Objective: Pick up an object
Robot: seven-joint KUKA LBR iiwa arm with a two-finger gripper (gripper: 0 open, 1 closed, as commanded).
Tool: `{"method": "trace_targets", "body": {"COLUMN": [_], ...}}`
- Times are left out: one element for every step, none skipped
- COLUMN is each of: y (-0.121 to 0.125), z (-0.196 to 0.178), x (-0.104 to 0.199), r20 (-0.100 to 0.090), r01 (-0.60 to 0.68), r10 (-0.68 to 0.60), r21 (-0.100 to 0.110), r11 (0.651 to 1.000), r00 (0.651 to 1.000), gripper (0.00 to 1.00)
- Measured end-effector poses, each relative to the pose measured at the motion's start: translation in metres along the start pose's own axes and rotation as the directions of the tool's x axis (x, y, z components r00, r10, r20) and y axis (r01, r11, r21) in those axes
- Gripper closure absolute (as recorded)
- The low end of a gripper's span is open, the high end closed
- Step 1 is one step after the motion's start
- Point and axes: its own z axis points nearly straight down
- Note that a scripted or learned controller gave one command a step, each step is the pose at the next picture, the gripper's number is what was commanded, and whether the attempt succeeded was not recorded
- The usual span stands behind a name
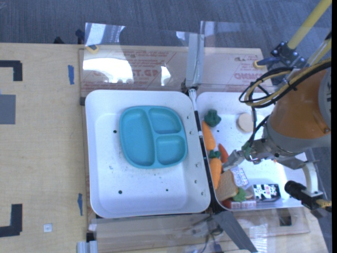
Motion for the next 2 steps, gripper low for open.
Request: {"method": "trace_targets", "body": {"y": [0.016, 0.081], "z": [0.087, 0.096], "x": [-0.048, -0.067], "r20": [0.002, 0.003], "r01": [-0.122, -0.152], "r10": [0.122, 0.152], "r21": [-0.009, -0.01], "r11": [0.992, 0.988], "r00": [0.993, 0.988], "gripper": [0.0, 0.0]}}
